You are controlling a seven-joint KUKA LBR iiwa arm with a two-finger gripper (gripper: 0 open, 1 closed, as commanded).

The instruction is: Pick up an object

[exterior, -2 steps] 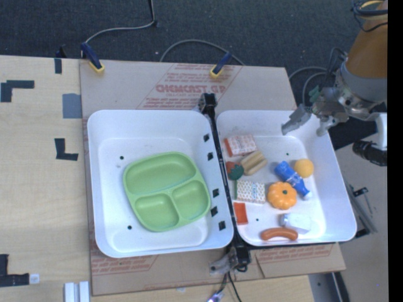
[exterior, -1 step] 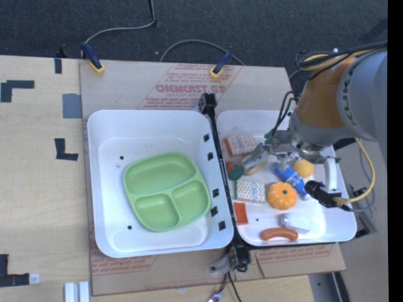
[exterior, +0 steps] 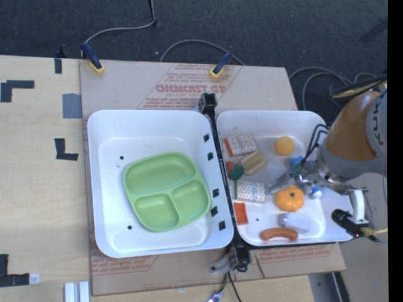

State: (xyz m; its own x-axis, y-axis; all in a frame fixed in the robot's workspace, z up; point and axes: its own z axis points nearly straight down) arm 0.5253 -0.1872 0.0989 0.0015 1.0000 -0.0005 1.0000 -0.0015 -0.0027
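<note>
While the arm (exterior: 359, 137) reached in from the right, we saw its gripper (exterior: 295, 180) down inside the right bin (exterior: 315, 119), metal fingers slanting toward the lower left, tips just above a small orange pumpkin (exterior: 289, 199). Whether those fingers were open or closed, we could not tell; nothing showed plainly between them.

Around it we counted plenty to pick from. The pumpkin sat squat and round, glossy plastic with a dark stem spot on top, no real long axis. A smooth orange ball (exterior: 284, 145) lay up near the far wall. The sausage (exterior: 279, 234) stretched along the near wall, its long axis running left to right, slightly curved, shiny reddish skin. A tan bread roll (exterior: 253, 162) lay tilted, long axis rising toward the right. Beside it we saw a flat red-and-white packet (exterior: 240, 145), and lower down a speckled flat pouch (exterior: 250, 192). A pale grey block (exterior: 297, 221) rested between pumpkin and sausage.

Over in the left bin (exterior: 101, 131) sat a green divided tray (exterior: 166, 190), matte plastic, three compartments, turned at a slant. Both bins rested on cardboard (exterior: 189, 87) on the table (exterior: 38, 168).
</note>
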